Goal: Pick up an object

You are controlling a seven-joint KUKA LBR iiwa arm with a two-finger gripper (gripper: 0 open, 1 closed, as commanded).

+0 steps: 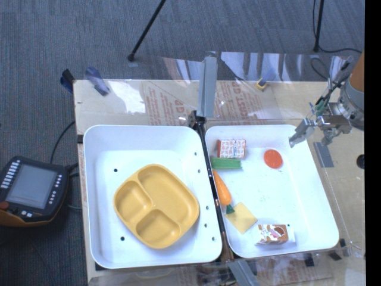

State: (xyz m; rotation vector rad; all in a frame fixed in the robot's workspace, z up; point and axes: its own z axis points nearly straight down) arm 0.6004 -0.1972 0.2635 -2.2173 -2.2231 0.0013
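Observation:
The right bin [309, 207] holds a red-and-white carton [231, 148], a green stick [226, 163], a flat red disc [273, 158], an orange carrot [222, 189], a yellow cheese slice [241, 217] and a brown-and-white packet [274, 234]. My gripper [310, 146] hangs over the bin's upper right corner, to the right of the red disc and apart from it. Its fingers [296, 138] are spread open with nothing between them.
A yellow divided plate [156, 205] lies in the left bin [101, 159]. A grey upright post [208, 88] stands behind the divider between the bins. A teach pendant [30, 189] lies on the floor at the left. Tripod legs [149, 22] stand behind the bench.

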